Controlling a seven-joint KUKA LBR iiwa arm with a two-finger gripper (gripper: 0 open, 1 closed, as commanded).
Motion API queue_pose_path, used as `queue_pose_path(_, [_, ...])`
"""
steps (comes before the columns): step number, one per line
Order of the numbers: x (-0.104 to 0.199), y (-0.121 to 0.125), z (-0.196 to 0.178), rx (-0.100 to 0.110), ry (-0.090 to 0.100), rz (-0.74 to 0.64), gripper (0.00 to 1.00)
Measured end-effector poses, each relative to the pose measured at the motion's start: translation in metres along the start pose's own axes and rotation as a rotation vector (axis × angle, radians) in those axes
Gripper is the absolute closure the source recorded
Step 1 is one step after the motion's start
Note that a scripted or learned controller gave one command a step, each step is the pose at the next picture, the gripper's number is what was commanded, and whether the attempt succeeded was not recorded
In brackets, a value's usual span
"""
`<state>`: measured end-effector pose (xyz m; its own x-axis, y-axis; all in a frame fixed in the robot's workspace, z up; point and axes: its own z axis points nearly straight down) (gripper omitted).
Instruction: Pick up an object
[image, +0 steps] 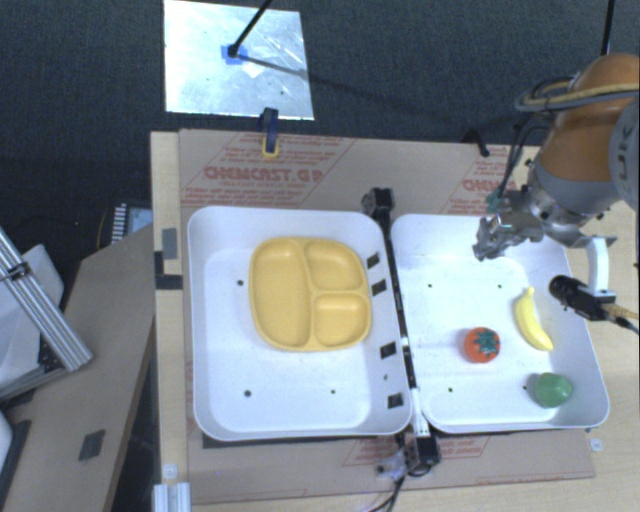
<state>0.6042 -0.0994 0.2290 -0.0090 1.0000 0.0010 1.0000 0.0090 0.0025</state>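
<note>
- The task names no single target, so the candidates are three small toy pieces, all in the right-hand shallow white bin (440, 300): one yellow plastic banana (531, 320) near the bin's right wall, one orange-red tomato-like toy with a green top (481, 344) just to its left, and one round green fruit-like toy (551, 389) in the near right corner.
- The three lie close together but apart from one another — none is touching its neighbour, as far as the view lets me judge.
- The end effector (494, 240) sits over the far part of that same bin, well apart from all three toys; nothing is between its tips, and whether they are apart or together I cannot tell at this size.
- My reading: the step in hand is the approach, with no grasp begun.
- The next move calls for travel toward the near right of the bin, centring over one toy, then a descent; the banana, lying long and slanted, would want the end effector turned across its narrow width.
- Further out, the left-hand shallow white bin (225, 400) holds one yellow plastic plate with three compartments (308, 293).
- Both bins rest on a sheet of brown printed cardboard (300, 170) on the desk — two bins, one plate, three toys.
</note>
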Motion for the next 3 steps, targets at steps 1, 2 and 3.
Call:
queue_pose_path(1, [0.059, -0.004, -0.008, 0.000, 0.000, -0.001, 1.00])
queue_pose_path(2, [0.109, -0.001, 0.004, 0.002, 0.001, -0.001, 1.00])
queue_pose_path(3, [0.169, -0.003, 0.011, 0.002, 0.001, -0.001, 1.00])
